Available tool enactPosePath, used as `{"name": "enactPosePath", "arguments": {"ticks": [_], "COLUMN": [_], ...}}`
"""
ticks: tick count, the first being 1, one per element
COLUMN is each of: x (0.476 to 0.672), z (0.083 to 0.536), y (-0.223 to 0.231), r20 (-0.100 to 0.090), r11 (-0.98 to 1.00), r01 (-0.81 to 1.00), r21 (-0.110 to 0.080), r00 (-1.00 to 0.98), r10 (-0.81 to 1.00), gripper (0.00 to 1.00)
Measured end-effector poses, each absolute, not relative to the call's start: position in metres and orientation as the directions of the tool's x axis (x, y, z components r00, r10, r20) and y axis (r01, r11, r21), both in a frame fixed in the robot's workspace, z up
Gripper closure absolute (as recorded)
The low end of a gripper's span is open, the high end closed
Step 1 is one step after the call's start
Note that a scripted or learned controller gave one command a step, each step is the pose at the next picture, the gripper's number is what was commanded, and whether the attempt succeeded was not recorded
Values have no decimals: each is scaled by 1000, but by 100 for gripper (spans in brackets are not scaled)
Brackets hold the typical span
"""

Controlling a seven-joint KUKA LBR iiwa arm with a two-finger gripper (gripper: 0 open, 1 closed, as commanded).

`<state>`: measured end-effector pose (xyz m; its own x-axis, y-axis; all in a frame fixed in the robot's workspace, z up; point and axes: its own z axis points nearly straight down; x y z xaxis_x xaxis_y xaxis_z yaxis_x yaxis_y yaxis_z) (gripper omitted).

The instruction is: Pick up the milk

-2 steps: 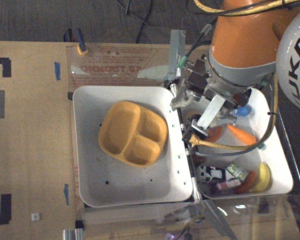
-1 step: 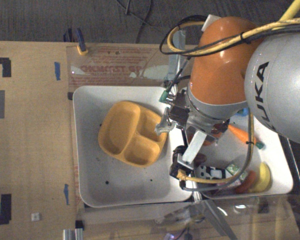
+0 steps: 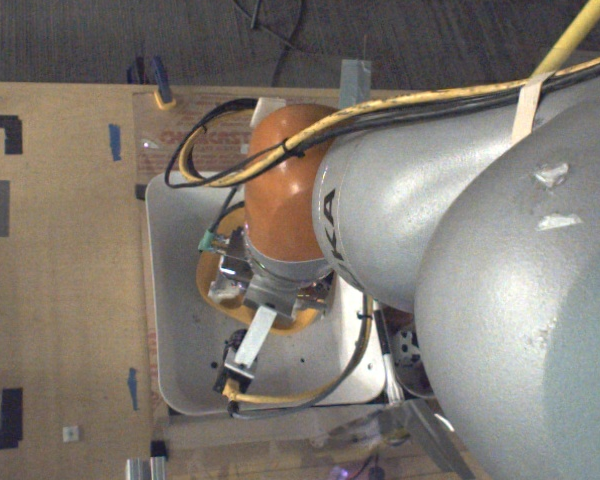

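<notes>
1. Where the milk lies cannot be told. It may be hidden beneath the arm (image 3: 460,268), which covers the middle of the white bin (image 3: 170,268) and nearly everything to the right of it.
2. The pincer (image 3: 227,280) sits low under the wrist, just below the orange band (image 3: 290,178) and down over the bin's floor. Whether it is apart, together or clamped on anything cannot be told, because the wrist blocks the line of sight from above.
3. An amber rounded thing (image 3: 206,290) lies under the wrist. Its curved edge shows to the left of the pincer and again just below the wrist. It is too covered to name, and whether the pincer touches it is unclear.
4. The bin's floor is bare along its left side and towards its near corner. The arm reaches in across its right rim.
5. The tan table (image 3: 60,268) carries the bin. Strips of blue tape (image 3: 115,143) lie just beside the bin's left edge, and black corner marks (image 3: 2,133) sit well apart from it, further left.
6. As a judgement, the task looks to be at the reach or grasp stage, with the arm down in the bin rather than raised. No grip on the milk is confirmed. The milk has yet to be seen securely held and lifted clear of the bin.
</notes>
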<state>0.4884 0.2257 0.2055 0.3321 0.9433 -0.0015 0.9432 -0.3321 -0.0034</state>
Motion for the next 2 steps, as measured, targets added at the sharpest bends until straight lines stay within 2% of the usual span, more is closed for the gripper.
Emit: {"name": "enactPosePath", "arguments": {"ticks": [1,2], "x": [479,477], "z": [200,119], "y": [110,198], "r20": [-2,-4], "r11": [-363,-563], "r01": [932,827], "r21": [-4,-9], "r00": [363,563], "r10": [932,827], "gripper": [0,0]}}
